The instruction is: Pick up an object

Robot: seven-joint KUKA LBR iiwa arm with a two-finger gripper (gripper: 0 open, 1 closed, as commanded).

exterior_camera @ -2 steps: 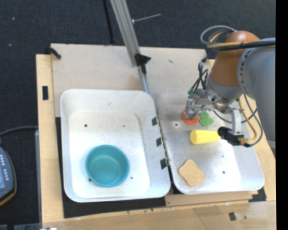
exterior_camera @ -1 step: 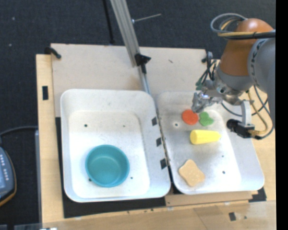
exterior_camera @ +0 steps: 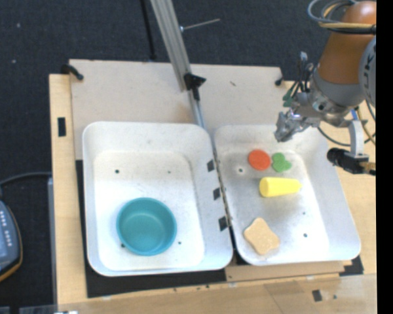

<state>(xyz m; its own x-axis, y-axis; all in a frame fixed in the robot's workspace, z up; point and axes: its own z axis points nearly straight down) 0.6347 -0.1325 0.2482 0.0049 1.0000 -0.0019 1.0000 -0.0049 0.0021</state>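
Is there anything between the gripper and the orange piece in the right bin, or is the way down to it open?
Nothing visible blocks it. The gripper hangs over the right bin's far edge, and bare bin floor lies between it and the orange piece. The green piece touches the orange one's right side, so a descent there could nudge it.

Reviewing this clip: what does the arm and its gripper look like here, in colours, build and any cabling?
The arm has a rounded orange band above a grey metallic wrist section. Looped cables sit at its top, and thin dark wires run down its side. The gripper is small, grey and metallic, with green bits just above it.
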